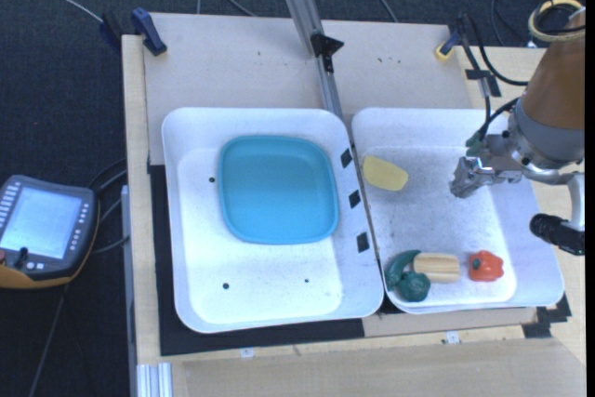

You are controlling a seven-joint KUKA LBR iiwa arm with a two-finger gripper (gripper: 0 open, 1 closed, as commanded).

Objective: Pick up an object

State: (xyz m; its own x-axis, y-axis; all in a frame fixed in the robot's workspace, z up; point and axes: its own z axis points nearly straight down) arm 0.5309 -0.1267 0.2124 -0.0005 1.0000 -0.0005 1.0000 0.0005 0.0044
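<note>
End effector (468, 178) low in the right bin, nothing visibly lifted yet.

Candidate objects sit in the right bin (521, 130): a yellow piece (385, 173) at centre frame near the divider, and along the lower right a green item (407, 276), a tan block (436, 268) touching it, and a red pepper-like piece (484, 266) just beside. From this angle I cannot tell whether the end effector is released or clenched, and no object shows in it. It hangs over bare bin floor, apart from all four pieces, so the pick appears barely begun: choosing, grasping and lifting remain. A blue plate (278, 189) lies in the left bin (191, 228) on the worktop (232, 60).
</note>
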